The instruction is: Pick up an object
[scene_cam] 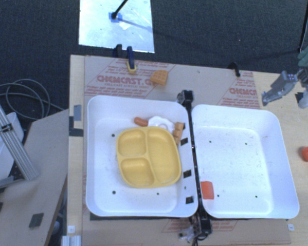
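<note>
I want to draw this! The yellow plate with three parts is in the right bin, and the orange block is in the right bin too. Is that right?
Not quite. The camera view shows the yellow plate with three parts in the left bin, not the right one. The orange block is in the right bin, as you said.
</note>
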Controlling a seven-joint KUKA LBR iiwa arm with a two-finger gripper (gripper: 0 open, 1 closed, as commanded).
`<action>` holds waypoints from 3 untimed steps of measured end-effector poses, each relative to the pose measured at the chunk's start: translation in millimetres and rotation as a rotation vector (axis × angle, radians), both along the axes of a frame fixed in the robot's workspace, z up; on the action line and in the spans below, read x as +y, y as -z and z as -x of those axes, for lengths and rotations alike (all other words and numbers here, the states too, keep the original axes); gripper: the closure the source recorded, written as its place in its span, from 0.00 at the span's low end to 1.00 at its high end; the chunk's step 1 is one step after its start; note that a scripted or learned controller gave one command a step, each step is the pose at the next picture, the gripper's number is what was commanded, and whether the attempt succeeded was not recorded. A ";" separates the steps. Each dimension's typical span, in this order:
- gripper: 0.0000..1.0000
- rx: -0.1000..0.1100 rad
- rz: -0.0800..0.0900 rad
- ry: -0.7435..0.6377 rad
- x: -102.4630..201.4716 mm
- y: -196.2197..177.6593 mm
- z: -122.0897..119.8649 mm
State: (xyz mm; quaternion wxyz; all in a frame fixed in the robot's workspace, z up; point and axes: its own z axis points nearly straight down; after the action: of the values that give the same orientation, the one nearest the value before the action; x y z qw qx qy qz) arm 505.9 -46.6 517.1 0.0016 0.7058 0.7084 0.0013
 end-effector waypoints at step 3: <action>0.00 0.000 0.000 0.000 0.0 0.0 0.0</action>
State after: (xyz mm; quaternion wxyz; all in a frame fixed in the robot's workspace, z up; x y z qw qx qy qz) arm 505.9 -46.6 517.1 0.0016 0.7058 0.7084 0.0013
